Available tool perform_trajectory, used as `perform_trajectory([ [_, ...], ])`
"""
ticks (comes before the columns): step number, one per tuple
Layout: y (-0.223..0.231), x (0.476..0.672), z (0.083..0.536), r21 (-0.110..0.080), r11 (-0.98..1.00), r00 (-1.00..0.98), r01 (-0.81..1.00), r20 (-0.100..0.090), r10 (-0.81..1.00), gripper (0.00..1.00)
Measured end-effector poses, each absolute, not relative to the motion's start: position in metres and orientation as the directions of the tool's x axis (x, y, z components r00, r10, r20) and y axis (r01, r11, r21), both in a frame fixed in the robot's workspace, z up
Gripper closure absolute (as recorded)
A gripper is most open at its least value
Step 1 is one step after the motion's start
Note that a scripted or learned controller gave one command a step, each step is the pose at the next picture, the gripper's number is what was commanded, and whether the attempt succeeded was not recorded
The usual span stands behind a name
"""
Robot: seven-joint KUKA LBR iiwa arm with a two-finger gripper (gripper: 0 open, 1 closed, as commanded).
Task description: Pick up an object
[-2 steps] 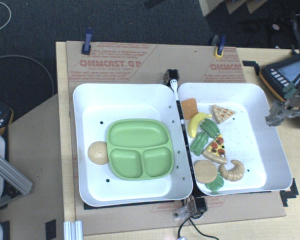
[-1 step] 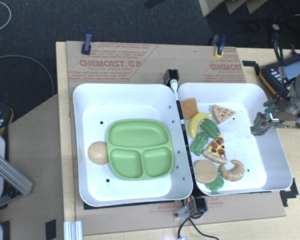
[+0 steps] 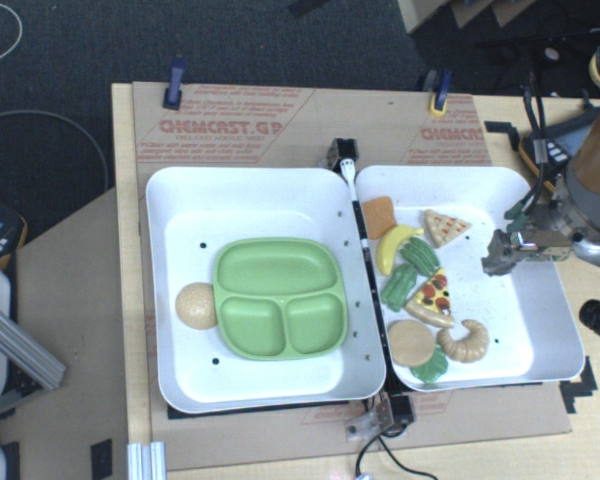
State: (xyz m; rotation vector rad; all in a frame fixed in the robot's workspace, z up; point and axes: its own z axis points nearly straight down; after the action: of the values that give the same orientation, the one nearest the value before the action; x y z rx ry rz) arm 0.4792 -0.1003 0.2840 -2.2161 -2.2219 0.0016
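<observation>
toy food fills the right bin [image 3: 540,338]: we count two pizza slices [image 3: 445,227], one banana [image 3: 392,247], one croissant [image 3: 467,340], all glossy plastic. one green three-part tray [image 3: 280,297] sits left. gripper [image 3: 495,258] hovers over bare floor; we cannot tell its opening.

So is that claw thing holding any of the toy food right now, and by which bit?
Nothing is held. The gripper hangs over a bare part of the right bin, apart from the pizza slice and the croissant.

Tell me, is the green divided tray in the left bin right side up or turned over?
Right side up: the green tray shows its three hollow compartments facing upward.
</observation>
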Motion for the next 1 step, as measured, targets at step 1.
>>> perform_trajectory([
  [1,-0.0801,0.4793,0.2637,-0.003,0.002,-0.002,1.0,0.002,1.0,1.0],
])
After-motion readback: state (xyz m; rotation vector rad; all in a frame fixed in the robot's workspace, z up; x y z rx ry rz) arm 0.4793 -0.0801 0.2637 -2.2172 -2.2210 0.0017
